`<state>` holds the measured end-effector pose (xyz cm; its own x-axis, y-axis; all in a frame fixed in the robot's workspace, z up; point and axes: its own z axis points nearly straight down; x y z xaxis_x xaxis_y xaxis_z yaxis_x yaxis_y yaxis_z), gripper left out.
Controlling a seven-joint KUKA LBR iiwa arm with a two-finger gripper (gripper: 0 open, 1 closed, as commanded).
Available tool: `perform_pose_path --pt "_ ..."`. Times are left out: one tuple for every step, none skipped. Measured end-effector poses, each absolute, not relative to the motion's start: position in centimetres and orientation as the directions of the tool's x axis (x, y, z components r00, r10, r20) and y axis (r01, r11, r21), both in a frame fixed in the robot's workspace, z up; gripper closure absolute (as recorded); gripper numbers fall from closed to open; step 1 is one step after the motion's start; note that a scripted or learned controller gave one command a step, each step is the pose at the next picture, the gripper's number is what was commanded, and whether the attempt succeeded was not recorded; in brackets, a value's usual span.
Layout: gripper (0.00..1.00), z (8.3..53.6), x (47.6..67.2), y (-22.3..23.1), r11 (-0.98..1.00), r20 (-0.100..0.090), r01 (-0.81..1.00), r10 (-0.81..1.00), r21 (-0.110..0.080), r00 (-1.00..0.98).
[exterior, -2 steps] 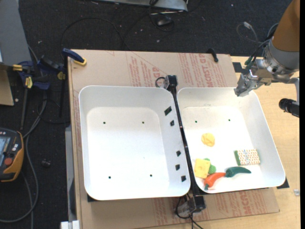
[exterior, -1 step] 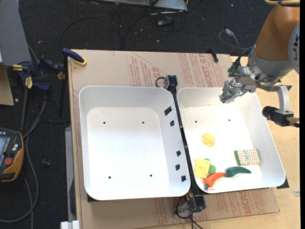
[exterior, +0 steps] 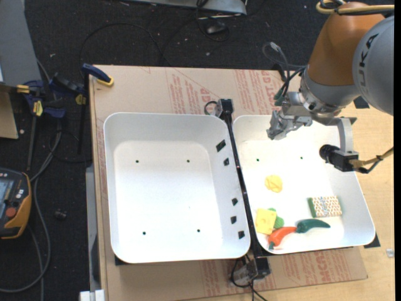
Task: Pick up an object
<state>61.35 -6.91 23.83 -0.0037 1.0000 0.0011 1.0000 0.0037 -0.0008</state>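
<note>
**Arm hanging over the far end of the right bin, small objects waiting at the near end**

Cardboard is covering the bench under two shallow white bins, with dark floor and loose cables lying beyond. The left bin (exterior: 119, 168) is sitting beside the right bin (exterior: 250, 127), their rims touching along a black divider.

The gripper (exterior: 279, 129) is hovering over the far end of the right bin, nothing visible between its fingers; whether they are apart or together I cannot tell.

The pickable things are lying well apart from it, toward the near end of that bin — a small yellow piece (exterior: 273, 183) alone mid-bin, a yellow block (exterior: 265, 219) close to the left wall, an orange piece (exterior: 281, 234) and a dark green piece (exterior: 312, 225) by the near rim, and a patterned block (exterior: 325, 205) toward the right.

All are looking light and small. The patterned block is likely stiff and flat-sided, so closing across its short sides seems easiest. The yellow piece has open floor all round it; the orange and green ones are crowding each other and the rim, leaving little room for fingers.
</note>
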Motion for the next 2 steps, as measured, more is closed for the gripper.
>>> perform_pose_path --pt "1.0 24.5 60.6 -1.1 0.005 0.001 1.0 1.0 0.0 -0.005" --pt "1.0 24.1 59.0 4.9 0.006 0.001 1.0 1.0 -0.001 -0.006"
